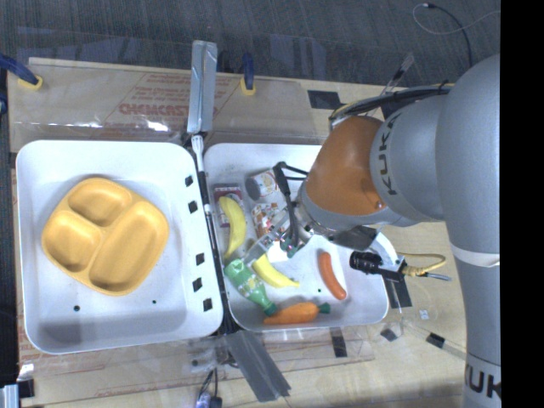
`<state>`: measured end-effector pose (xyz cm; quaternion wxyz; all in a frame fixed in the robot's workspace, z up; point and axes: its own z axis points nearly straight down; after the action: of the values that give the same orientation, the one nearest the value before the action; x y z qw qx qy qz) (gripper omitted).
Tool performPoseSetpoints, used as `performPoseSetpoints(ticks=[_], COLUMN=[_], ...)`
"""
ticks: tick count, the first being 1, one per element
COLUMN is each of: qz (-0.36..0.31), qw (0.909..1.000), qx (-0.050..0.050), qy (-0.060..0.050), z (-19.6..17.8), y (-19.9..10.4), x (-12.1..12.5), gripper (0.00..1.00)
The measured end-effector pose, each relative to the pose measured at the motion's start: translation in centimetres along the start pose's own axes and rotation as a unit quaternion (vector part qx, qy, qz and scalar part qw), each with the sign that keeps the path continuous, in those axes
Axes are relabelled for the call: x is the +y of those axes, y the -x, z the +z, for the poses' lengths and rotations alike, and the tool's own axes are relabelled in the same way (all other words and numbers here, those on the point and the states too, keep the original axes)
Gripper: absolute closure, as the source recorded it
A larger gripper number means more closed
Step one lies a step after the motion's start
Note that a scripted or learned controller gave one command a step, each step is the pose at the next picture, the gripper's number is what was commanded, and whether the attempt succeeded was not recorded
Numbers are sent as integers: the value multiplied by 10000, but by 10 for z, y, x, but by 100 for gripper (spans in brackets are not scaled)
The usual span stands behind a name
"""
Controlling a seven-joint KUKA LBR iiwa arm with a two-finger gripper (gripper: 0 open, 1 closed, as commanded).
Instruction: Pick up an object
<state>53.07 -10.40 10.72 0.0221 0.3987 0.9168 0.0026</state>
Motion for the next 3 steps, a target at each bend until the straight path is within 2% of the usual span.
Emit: performPoseSetpoints(ticks=[1, 2, 3], qz=[-23, -27, -993], qw=[10000, 10000, 9951], qx=[-44, -30, -23], qy=[39, 29, 16], z=[-15, -13, -2], y=[3, 2, 3], x=[3, 3, -3], gripper=[100, 0, 0])
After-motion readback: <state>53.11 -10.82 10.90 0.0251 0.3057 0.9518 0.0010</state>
